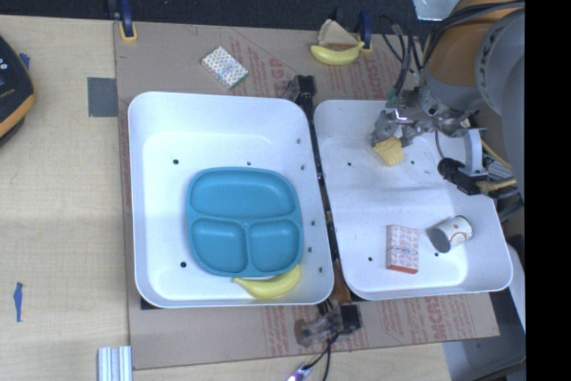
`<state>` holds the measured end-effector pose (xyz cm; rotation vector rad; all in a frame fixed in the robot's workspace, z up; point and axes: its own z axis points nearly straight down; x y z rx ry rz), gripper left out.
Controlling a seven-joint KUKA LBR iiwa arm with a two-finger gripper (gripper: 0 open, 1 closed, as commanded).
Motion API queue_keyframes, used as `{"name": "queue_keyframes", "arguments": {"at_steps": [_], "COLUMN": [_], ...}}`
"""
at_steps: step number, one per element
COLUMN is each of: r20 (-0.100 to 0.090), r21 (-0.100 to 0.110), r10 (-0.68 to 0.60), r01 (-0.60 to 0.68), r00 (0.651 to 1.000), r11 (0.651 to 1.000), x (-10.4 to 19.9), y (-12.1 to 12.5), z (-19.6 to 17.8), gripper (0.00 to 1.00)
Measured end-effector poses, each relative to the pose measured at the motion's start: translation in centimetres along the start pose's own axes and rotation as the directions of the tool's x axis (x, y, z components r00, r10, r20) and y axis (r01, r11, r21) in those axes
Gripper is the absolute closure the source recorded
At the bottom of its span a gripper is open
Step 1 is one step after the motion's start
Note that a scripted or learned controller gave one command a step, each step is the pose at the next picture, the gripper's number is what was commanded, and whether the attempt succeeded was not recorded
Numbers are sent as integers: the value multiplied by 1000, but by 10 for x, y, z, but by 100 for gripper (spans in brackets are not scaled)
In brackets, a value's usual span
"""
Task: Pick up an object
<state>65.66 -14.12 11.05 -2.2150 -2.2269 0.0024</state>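
My gripper (389,136) hangs over the back part of the right bin (357,192), reaching in from the right. A small yellow block (390,154) sits at its tips, pinched between the two fingers, and a faint shadow lies on the bin floor below it. Also in this bin are a red-and-white packet (402,247) near the front and a small white cup (451,234) lying on its side at the front right. In the left bin (152,192) a blue divided plate (243,220) lies flat, with a banana (268,285) against its front edge.
Behind the bins on the brown board lie a second banana (335,54) next to a tan wedge (337,33), and a patterned packet (224,66). A yellow-and-black device (9,89) sits at the far left. The arm's cables and black wrist parts (464,174) overhang the right bin's right side.
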Motion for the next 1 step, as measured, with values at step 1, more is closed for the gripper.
{"name": "queue_keyframes", "arguments": {"at_steps": [1], "r20": [-2], "r21": [0], "r10": [1], "r01": [-1], "r00": [1000], "r11": [1000], "x": [87], "y": [1], "z": [-82], "gripper": [100]}}
